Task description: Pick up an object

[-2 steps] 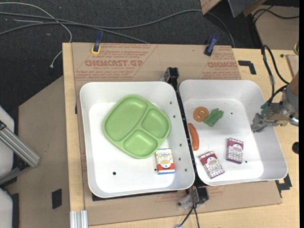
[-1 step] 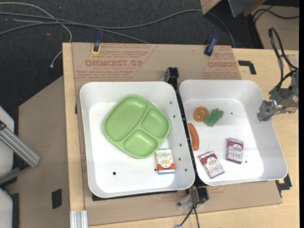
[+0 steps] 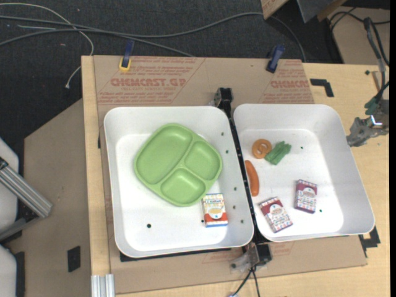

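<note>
1. Right bin point(image 3: 346, 166), near edge: 2 small maroon cartons point(image 3: 276, 215) point(image 3: 305, 196).
2. Left bin point(image 3: 117, 166): a small white carton point(image 3: 215, 210) beside a green divided plate point(image 3: 178, 164).
3. Right bin, farther: sausage point(image 3: 252, 177), orange ring point(image 3: 262, 148), green piece point(image 3: 278, 152).
4. Claw point(image 3: 366, 127) outside the right bin's far corner; whether apart or together, I cannot tell.

The gripper point(image 3: 365, 129) shows at the far right of the camera view, a small grey metal piece hanging low at the frame's edge. Dark cabling runs above it. Nothing shows between its fingers.
</note>
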`<state>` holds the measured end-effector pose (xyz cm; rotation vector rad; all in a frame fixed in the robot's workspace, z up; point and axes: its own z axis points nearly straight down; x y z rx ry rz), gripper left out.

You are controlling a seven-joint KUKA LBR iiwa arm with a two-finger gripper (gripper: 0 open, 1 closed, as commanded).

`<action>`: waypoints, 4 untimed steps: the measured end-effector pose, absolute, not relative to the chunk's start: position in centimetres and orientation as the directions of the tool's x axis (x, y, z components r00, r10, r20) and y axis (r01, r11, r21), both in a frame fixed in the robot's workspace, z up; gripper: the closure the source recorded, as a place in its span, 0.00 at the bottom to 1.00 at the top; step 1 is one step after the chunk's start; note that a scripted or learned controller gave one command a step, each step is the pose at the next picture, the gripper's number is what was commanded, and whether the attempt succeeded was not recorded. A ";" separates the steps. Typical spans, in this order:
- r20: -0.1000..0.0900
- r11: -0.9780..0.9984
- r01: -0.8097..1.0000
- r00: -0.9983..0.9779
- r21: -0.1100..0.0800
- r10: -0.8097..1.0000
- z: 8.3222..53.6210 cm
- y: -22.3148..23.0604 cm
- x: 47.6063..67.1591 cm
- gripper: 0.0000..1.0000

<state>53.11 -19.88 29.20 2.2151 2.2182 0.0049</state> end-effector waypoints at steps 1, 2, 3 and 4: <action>0.002 0.004 1.000 -0.004 -0.001 1.000 28.1 -15.3 53.7 1.00; 0.003 0.006 1.000 -0.006 -0.002 1.000 27.8 -9.6 54.9 1.00; 0.002 0.005 1.000 -0.005 -0.003 1.000 26.9 -5.3 55.9 1.00; 0.002 0.005 1.000 -0.005 -0.004 1.000 24.7 -0.2 57.4 1.00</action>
